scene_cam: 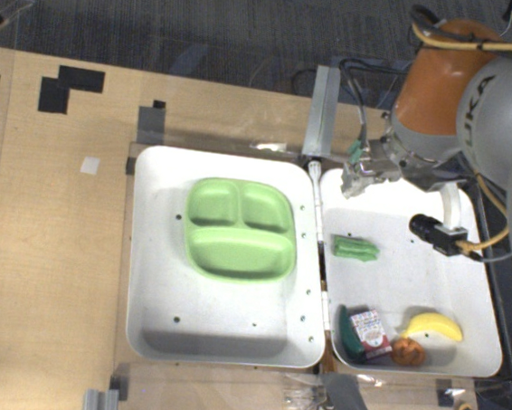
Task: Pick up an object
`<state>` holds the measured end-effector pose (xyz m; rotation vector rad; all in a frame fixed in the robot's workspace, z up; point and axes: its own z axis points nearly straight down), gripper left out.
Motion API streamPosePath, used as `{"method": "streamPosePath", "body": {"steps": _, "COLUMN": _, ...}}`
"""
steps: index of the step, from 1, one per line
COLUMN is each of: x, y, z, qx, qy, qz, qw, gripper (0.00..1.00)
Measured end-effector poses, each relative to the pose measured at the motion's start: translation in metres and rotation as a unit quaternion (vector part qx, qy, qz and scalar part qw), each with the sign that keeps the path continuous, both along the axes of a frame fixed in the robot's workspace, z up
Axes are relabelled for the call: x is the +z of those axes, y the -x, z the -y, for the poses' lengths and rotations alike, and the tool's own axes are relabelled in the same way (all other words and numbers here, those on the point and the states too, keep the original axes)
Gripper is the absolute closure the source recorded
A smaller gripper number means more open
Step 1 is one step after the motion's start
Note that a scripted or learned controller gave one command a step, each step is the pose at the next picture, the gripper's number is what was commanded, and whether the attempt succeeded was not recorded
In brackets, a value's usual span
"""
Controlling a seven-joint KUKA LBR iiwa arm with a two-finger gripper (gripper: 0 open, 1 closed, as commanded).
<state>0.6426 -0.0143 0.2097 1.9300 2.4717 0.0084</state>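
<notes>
Hand (361, 177) (fingers unclear) above right bin (468, 267)

- A green three-compartment plastic plate (240, 229) is set in the left white bin (148, 325).
- In the right white bin (478, 296), a small green block (356, 248) is placed centrally, with a yellow banana (433, 327) nearer the front.

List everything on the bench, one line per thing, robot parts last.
left bin: 1, white, left half of bench
right bin: 1, white, beside the left bin
divided plate: 1, green, three compartments, middle of left bin
small block: 1, green, right bin near its left wall
banana: 1, yellow, right bin's near right corner
small carton: 1, red and white, right bin's near edge
arm: 1, grey with orange band, top right
gripper: 1, metallic, over right bin's far left corner
</notes>
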Motion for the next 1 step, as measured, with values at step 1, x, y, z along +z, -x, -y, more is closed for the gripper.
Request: {"method": "streamPosePath", "body": {"steps": 1, "x": 0.0735, "y": -0.027, "z": -0.0432, "qx": -0.049, "qy": 0.0001, "qz": 0.0, "qw": 0.9988, "gripper": 1.0}}
